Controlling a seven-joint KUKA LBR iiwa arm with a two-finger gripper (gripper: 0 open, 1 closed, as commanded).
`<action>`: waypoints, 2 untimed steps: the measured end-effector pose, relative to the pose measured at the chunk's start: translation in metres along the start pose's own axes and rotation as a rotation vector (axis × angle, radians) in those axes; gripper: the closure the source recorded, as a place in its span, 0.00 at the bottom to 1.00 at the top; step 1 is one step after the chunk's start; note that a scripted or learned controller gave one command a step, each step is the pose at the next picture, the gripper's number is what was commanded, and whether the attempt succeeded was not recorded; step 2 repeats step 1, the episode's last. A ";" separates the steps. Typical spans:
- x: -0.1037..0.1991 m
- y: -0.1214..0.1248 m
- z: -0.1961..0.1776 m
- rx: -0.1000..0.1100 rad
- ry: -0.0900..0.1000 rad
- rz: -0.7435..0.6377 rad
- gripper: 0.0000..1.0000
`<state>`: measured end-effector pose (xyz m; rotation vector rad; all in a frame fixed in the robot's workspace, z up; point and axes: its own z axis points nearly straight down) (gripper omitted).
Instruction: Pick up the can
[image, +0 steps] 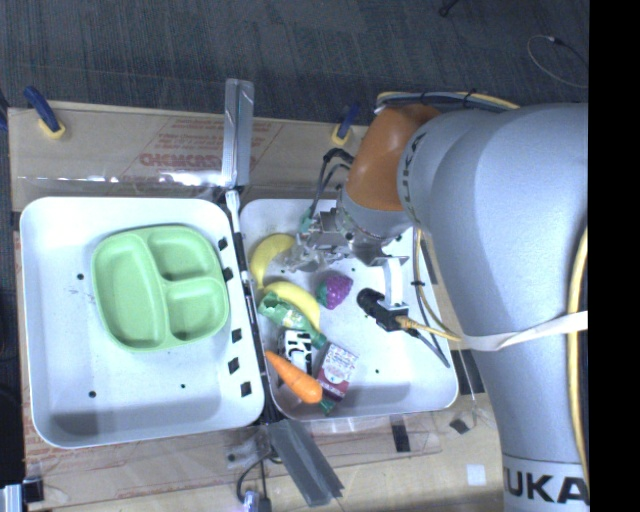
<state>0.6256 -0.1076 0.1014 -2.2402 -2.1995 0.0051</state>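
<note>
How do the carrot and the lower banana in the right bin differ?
Colour: the carrot is orange, the banana is yellow. Shape: the carrot is straight and tapered, the banana curves. Place: the carrot lies near the bin's lower-left corner, the banana further up, toward the gripper. Both lie flat, slanting the same way.

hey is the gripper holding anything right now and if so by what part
It cannot be told. The gripper hangs over the right bin near the bananas; the can lies apart from it, lower in the bin.
</note>
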 end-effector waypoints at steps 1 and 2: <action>0.045 0.025 -0.091 -0.002 0.002 0.041 1.00; 0.045 0.025 -0.091 -0.002 0.002 0.041 1.00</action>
